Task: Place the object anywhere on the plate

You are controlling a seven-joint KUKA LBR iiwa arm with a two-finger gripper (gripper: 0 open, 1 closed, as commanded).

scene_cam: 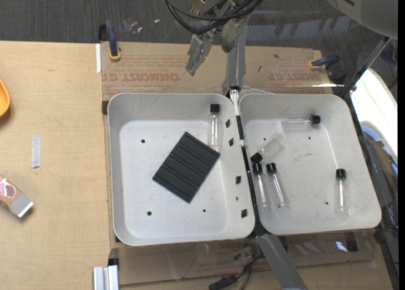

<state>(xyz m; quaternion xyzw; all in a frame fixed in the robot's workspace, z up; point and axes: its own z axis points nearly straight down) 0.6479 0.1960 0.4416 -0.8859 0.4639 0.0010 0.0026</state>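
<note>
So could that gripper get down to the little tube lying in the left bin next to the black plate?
Probably yes. The gripper hangs above the bins' far edge, and the capped tube lies in the open near the left bin's right wall, apart from the black ridged plate. Nothing covers it, though that wall leaves little room.

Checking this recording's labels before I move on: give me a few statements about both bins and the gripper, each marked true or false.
1. The dark ribbed plate lies in the left bin. True.
2. One capped vial lies in the left bin beside the divider. True.
3. The gripper holds a vial. False: nothing shows between its fingers; it hangs above the bins' far edge.
4. The right bin holds a single vial. False: it holds several.
5. A vial rests on the plate. False: the plate is bare.
</note>
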